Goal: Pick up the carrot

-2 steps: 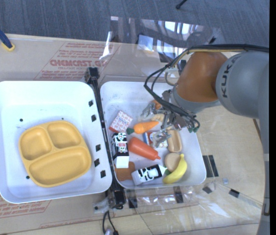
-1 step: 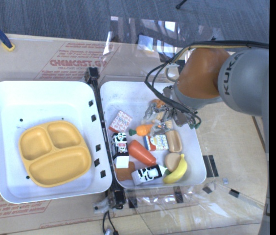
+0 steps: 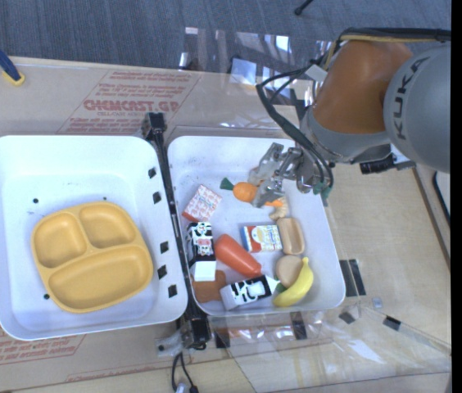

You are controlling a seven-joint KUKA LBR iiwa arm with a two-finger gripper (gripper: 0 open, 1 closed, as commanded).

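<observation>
1 carrot (image 3: pixel 245 191) lies just beside the gripper (image 3: pixel 270 178), whose state I cannot tell; approach underway, next centre over it.

Tray (image 3: pixel 92 260) in L bin (image 3: pixel 18 162); carrot (image 3: pixel 244 191) in R bin (image 3: pixel 206 150).

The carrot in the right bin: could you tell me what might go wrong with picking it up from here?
1. The gripper sits close beside the carrot, not clearly over it, so closing could nudge it aside.
2. A longer orange-red toy lies nearby and could be grabbed by mistake.
3. The small carton and bread roll lie just below, so a descent could bump them.
</observation>
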